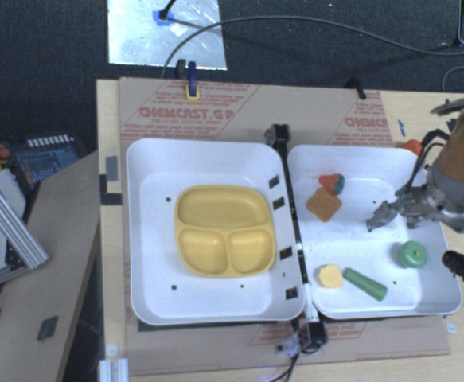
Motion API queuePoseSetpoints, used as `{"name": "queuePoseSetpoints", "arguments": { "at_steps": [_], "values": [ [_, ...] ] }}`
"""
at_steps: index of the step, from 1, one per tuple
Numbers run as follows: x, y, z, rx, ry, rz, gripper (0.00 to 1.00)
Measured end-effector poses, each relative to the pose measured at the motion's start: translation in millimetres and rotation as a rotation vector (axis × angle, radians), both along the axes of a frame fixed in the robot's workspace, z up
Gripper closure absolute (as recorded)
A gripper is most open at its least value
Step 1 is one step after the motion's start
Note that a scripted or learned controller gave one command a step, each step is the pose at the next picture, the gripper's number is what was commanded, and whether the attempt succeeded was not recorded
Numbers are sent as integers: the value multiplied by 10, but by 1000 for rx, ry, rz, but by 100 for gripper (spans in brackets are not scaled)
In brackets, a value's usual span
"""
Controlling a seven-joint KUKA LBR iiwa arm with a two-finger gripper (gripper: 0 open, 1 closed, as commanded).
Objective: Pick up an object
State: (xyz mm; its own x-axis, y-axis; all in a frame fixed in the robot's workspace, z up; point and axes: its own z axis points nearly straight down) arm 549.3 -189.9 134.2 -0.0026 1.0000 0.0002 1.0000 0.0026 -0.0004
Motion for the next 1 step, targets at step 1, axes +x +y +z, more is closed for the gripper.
{"name": "queuePoseSetpoints", "arguments": {
  "at_steps": [1],
  "values": [
    [0, 6, -521, 0, 1, -1, 0]
  ]
}}
